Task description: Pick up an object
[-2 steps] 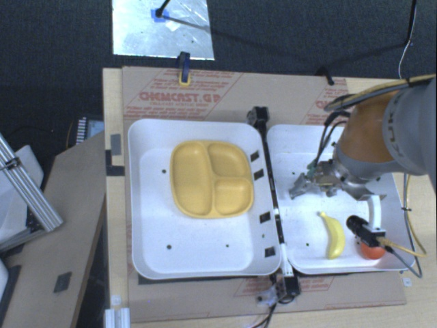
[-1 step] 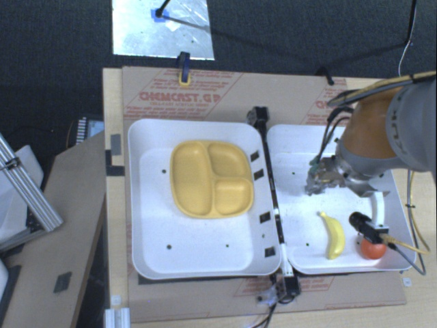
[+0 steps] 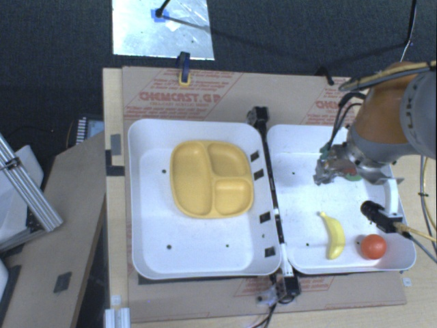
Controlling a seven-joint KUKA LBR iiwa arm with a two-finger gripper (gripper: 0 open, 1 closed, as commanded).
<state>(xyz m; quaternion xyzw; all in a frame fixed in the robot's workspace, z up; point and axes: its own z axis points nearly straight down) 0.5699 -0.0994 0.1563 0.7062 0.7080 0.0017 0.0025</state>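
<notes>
Grey metal hand [image 3: 326,167], carried on the grey arm [image 3: 382,125] with its orange band, low over the upper part of the right bin [image 3: 300,203]. Whether it is released or clenched cannot be told at this size; nothing can be seen held in it. A small patch of red and green [image 3: 351,175] sits just beside the hand on its right, too obscured to identify.

Item: banana [image 3: 334,236], yellow, lying on the floor of the right bin, lower half, curved, near the front wall. Apart from the hand; free on all sides, so it looks an easy candidate for picking.

Item: tomato [image 3: 372,247], red-orange, round, in the lower right corner of the same bin, just beside the banana but not touching it. Close to the bin wall, which would probably crowd a grasp.

Item: left bin [image 3: 147,238], white, shallow, joined to the right bin along a dark centre strip with clips. It holds a yellow divided plate [image 3: 208,179] with three compartments, lying flat near the middle.

Item: bench [image 3: 205,91], covered in printed cardboard, which bears both bins.

Status: judged as approach stage; no object lifted yet, both loose items resting in the right bin below the hand's position.
</notes>
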